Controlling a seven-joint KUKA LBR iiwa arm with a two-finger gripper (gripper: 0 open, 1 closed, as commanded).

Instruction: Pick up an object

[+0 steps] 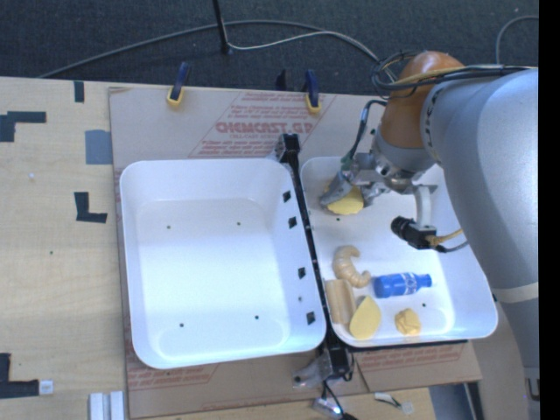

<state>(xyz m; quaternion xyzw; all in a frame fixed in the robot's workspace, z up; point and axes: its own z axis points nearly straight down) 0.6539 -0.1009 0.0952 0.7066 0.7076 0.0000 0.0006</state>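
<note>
Where hand (343, 192) sits, yellow obj (346, 205) lies right under it.

bench (52, 234): pale wood, dark tape marks at left
board (254, 129): brown cardboard on bench, red print, far edge held by two clamps (178, 88)
bins: left bin (140, 261) and right bin (468, 309) touching, side by side on board

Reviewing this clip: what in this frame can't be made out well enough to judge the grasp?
- The hand: in the camera view the wrist covers its tips, so their state is unreadable.
- The yellow object under it: partly covered by the hand; contact or grip unclear.
- The blue bottle: label too small to read.
- The arm: cut off at the right edge.
</note>
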